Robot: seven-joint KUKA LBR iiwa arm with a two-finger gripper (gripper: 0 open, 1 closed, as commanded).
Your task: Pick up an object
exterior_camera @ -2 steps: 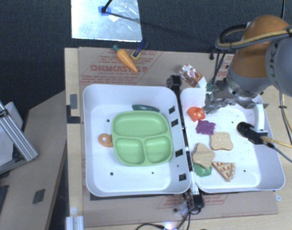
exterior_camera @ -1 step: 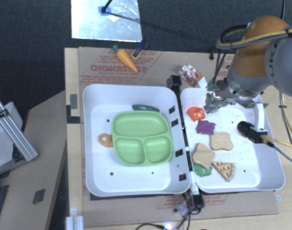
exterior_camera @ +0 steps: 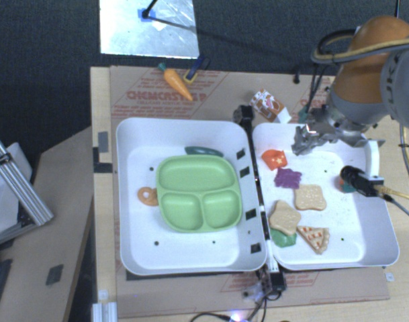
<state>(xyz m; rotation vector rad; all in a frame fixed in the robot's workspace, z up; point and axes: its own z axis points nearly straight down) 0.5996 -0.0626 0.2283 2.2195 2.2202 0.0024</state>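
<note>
The worktop (exterior_camera: 70,180) is pale wood, with a sheet of brown cardboard (exterior_camera: 211,89) with red print lying on it. Behind it the floor (exterior_camera: 43,39) is dark carpet. A shiny silver sheet (exterior_camera: 147,19) lies there, with a thin dark rod above it. At the left edge stands a metal frame (exterior_camera: 13,180).

Glossy green plastic tray (exterior_camera: 197,193), smooth white plastic bins (exterior_camera: 133,180), crinkled foil sheet (exterior_camera: 150,22)
</note>
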